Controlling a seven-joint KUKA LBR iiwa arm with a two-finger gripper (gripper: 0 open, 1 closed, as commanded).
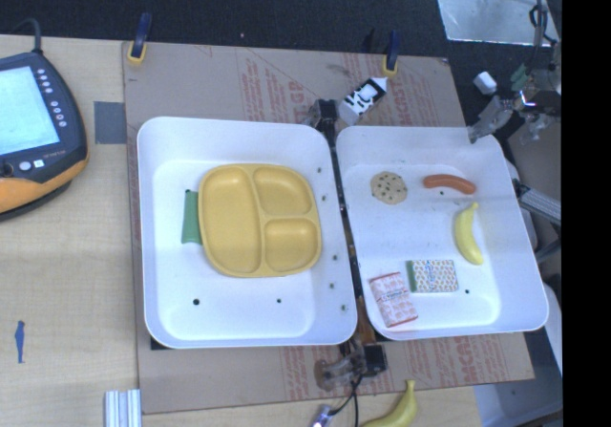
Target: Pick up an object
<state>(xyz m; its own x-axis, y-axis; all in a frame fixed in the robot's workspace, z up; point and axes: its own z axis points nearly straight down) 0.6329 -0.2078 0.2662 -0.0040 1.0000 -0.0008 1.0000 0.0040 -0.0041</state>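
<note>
The right bin (506, 315) holds several small items. A round chocolate-chip cookie (389, 187) lies at its back left, with an orange-red sausage (449, 183) to the cookie's right. A yellow banana (467, 233) lies upright along the right side. Near the front edge sit a green-and-white packet (432, 276) and a red-and-white packet (392, 299), close together. All these items lie apart from the bin walls except the red packet, which is close to the front left corner.
The left bin (172, 310) holds a yellow divided plate (259, 219) with a green flat piece (191, 217) sticking out under its left edge. A second banana (396, 408) lies on the bench in front. A control pendant (33, 134) sits far left. Cables and brackets (516, 100) crowd the back right.
</note>
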